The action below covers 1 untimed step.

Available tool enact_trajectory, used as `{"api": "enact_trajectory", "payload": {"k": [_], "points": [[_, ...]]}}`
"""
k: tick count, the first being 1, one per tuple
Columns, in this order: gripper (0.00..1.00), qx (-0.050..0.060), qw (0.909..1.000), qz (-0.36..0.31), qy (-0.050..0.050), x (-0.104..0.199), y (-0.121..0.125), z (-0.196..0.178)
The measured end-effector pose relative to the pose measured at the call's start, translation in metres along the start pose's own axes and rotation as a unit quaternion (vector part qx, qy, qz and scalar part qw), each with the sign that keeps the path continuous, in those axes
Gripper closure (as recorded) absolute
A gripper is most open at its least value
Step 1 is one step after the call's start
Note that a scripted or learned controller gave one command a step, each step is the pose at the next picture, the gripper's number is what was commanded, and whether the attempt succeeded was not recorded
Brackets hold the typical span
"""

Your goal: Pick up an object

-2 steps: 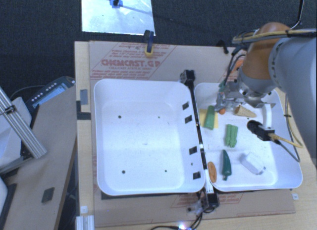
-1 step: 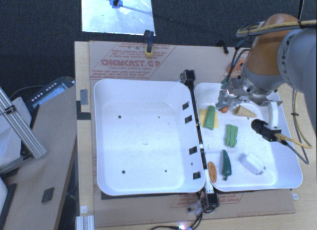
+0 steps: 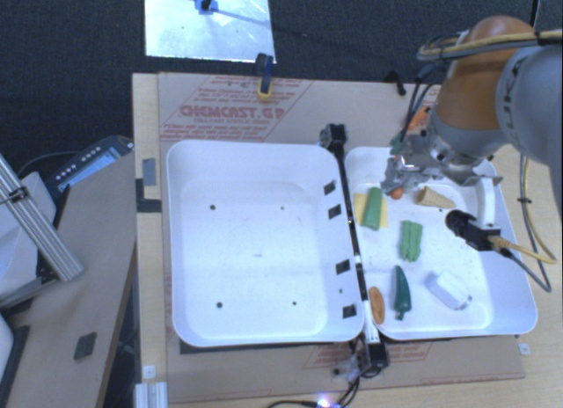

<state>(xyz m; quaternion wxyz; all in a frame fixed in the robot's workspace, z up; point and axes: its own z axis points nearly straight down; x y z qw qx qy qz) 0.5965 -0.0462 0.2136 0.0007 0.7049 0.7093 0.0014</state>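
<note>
— What is shown of the robot in the camera view?

— A grey arm with an orange band (image 3: 532,103) is seen reaching in from the view's right, its upper part cut off by the frame edge. Its two-finger gripper (image 3: 398,178) is held low over the far end of the shallow white bin on the view's right (image 3: 493,305). Whether the gripper is apart or together cannot be told — its metal parts are blurred.

— What is found under it?

— A small orange-red piece (image 3: 396,193) is glimpsed just beneath the gripper, mostly hidden by it; whether it is touched or clamped cannot be made out. A tan wedge-shaped piece (image 3: 433,195) is seen just beside it.

— What else is laid in that bin?

— A pale green block (image 3: 373,208) is set near the dividing wall and a ridged green piece (image 3: 410,240) near the middle. A dark green pepper-shaped piece (image 3: 401,290) and a small orange oval piece (image 3: 376,303) are placed towards the near edge, with a white rectangular block (image 3: 447,291) beside them — all apart from the gripper.

— And the other bin?

— The shallow white bin on the view's left (image 3: 185,222) is seen whole; a few small dark dots are marked on its floor, too small to be identified.
</note>
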Motion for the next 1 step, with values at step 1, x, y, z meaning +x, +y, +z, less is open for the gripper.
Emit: {"api": "enact_trajectory", "payload": {"k": [1], "points": [[1.00, 0.000, 1.0000, -0.002, 0.001, 0.0723, -0.0038, -0.0213]]}}
